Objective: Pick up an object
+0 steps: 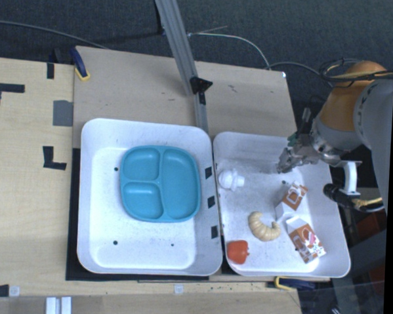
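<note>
The tabletop (140, 101) carries two white bins side by side. The left bin (96, 246) has a blue tray (161, 184) with three parts in it. The right bin (249, 149) has the small things: a box (305, 239) near the right wall, a smaller box (293, 196) above it, a croissant (264, 227) in the middle, a red thing (238, 251) at the bottom left corner, and a little white thing (231, 180) near the left wall.

The arm (356, 112) comes in from the right and bends down over the top right part of the right bin. Its tool (292, 158) hangs just above the smaller box. I cannot tell how wide the tool is open. I see nothing in it.

What could go wrong? The smaller box lies tilted, so the tool might push it away. It is near the box and the croissant, so the tool could bump those too.
</note>
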Motion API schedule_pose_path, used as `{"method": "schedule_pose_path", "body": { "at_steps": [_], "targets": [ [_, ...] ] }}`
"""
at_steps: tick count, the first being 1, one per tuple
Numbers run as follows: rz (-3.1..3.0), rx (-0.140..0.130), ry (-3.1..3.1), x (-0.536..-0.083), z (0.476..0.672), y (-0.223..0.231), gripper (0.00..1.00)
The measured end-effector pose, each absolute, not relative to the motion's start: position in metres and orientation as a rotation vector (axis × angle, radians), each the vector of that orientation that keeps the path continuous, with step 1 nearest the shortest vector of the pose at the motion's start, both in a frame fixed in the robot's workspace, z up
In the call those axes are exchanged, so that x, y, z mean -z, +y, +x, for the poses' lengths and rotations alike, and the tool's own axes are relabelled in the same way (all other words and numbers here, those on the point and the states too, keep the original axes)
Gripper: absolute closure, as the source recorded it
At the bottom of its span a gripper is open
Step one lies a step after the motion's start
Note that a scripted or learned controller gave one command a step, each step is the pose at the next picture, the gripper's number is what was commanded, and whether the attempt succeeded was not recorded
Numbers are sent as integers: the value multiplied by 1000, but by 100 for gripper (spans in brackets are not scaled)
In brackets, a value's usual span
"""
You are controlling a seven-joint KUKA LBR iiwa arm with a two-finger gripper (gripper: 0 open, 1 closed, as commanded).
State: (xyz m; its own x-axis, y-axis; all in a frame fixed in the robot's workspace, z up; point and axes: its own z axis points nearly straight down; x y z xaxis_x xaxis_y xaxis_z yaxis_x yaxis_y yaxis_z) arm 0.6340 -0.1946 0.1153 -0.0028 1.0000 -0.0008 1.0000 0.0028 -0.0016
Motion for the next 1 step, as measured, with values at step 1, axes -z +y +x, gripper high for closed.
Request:
{"method": "schedule_pose_path", "body": {
  "at_steps": [1],
  "targets": [
    [-2222,4,-2227,-165,645,-191,100]
  ]
}}
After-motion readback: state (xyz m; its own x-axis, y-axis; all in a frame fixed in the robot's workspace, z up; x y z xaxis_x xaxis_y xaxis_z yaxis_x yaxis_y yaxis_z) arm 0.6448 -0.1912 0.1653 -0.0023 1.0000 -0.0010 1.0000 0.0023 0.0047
